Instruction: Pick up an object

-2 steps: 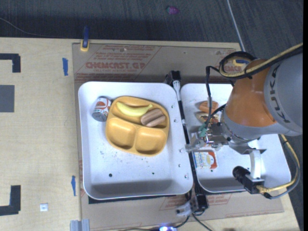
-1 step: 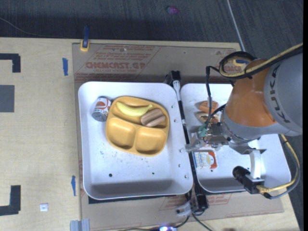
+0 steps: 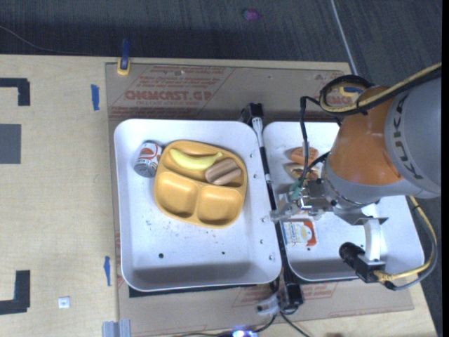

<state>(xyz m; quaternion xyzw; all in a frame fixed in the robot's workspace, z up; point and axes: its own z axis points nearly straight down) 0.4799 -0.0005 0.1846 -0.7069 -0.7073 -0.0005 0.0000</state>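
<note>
We find the end effector (image 3: 298,203) low over the left part of the right bin (image 3: 403,255), close to the divider between the two bins. Its metal parts are seen from above, and we cannot tell whether it is open or closed, nor whether it has hold of anything. Just beneath and beside it lies a small white packet with red print (image 3: 302,234), flat on the bin floor. Farther up the same bin, partly hidden by cables, we see an orange-and-white object (image 3: 303,156) whose kind we cannot make out. The grey arm with its orange band (image 3: 361,153) enters from the right and covers much of that bin.

In the left bin (image 3: 140,251) rests a yellow compartment tray (image 3: 200,184), its upper compartment holding a toy banana (image 3: 193,160) and a toy sausage (image 3: 223,173) side by side; the two lower compartments hold nothing we can see. A small can (image 3: 146,159) lies on its side, touching the tray's upper left rim. Both bins sit on a cardboard sheet (image 3: 168,90) on the pale wooden bench (image 3: 52,188).
</note>
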